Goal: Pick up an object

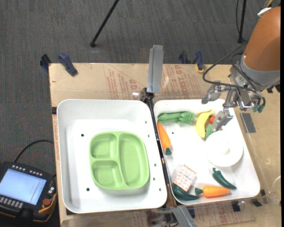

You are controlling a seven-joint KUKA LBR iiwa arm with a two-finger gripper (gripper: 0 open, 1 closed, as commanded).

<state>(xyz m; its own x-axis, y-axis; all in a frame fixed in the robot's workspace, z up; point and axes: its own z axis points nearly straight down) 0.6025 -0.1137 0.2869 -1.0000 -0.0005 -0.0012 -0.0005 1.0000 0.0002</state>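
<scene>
My gripper (pixel 222 119) hangs over the back of the right bin (pixel 248 148), just right of a yellow banana (pixel 202 123) and a small red and green piece (pixel 210 126). Nothing is visibly held in it. Also in this bin are a green pea pod toy (pixel 174 117), an orange carrot (pixel 164 136), a white round plate (pixel 224 153), a small printed box (pixel 184 176), a dark green pepper (pixel 223 178), a second carrot (pixel 216 191) and another green pepper (pixel 184 193).
The left bin (pixel 71 126) holds a light green divided tray (pixel 118 161). A grey upright post (pixel 155 72) stands behind the seam between the bins. A teach pendant (pixel 21 188) lies on the floor at the lower left.
</scene>
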